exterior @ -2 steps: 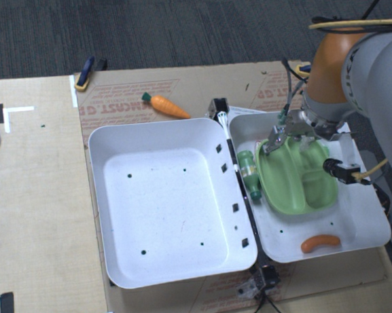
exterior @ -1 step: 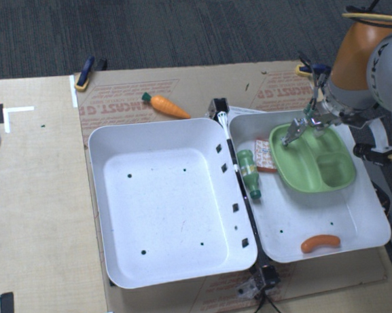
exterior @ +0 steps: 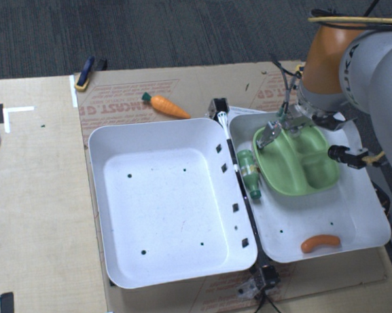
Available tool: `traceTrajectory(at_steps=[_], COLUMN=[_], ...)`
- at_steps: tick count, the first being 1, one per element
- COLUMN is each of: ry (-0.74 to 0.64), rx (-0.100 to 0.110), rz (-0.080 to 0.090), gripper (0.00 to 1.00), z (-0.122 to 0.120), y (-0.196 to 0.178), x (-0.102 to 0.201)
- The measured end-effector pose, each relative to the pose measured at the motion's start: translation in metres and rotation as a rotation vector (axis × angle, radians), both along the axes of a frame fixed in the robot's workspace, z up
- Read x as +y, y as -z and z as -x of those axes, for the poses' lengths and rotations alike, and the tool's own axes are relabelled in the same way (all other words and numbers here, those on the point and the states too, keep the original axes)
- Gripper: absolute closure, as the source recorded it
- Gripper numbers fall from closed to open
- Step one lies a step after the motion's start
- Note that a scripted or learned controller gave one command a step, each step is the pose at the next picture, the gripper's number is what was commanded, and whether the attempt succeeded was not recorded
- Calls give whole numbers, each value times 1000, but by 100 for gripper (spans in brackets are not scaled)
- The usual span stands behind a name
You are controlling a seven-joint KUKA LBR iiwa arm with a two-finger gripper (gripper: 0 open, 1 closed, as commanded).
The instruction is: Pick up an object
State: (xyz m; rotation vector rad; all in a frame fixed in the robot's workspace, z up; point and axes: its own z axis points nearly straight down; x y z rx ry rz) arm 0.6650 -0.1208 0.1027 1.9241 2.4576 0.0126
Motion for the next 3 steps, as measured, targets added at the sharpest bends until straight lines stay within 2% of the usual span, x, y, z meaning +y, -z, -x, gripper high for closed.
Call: traceTrajectory(at_steps=[1, 2, 3], ry=[1, -131, -108], rx=[-12, 20, 23], rz=[10, -1, -1], gripper=[100, 100, 100], z=[-3, 16, 61], y=[-15, -89, -89], x=[-5, 107, 83])
